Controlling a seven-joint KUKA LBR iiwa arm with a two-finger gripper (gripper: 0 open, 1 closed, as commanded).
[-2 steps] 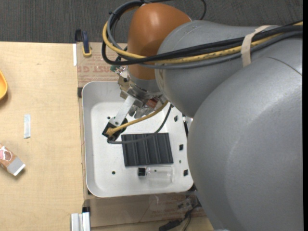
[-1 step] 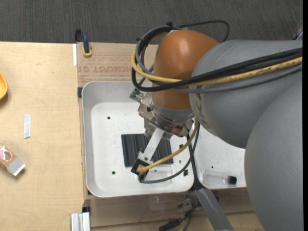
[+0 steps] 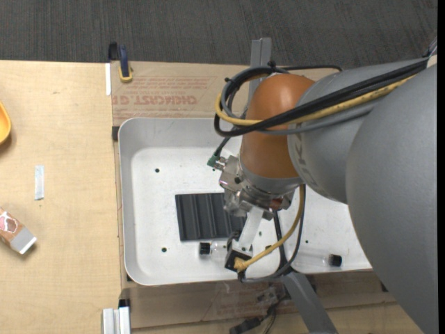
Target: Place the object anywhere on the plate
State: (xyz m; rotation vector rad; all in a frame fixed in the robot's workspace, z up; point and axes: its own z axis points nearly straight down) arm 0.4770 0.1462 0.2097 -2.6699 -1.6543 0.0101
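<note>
Bin (image 3: pixel 131 186): one, white, on the table (image 3: pixel 62 110).
Plate (image 3: pixel 200 216): one, black and ribbed, flat on the bin floor.
Small black pieces: two, neither on the plate.
First piece (image 3: pixel 204 248): just below the plate.
Second piece (image 3: pixel 334 260): lower right, well apart from the plate.
Claw (image 3: pixel 240 211): one, over the plate's right edge; grip state cannot be told.

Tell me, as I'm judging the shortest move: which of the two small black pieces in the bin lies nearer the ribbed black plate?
The small black piece just below the ribbed black plate; the other piece lies far right.
</note>
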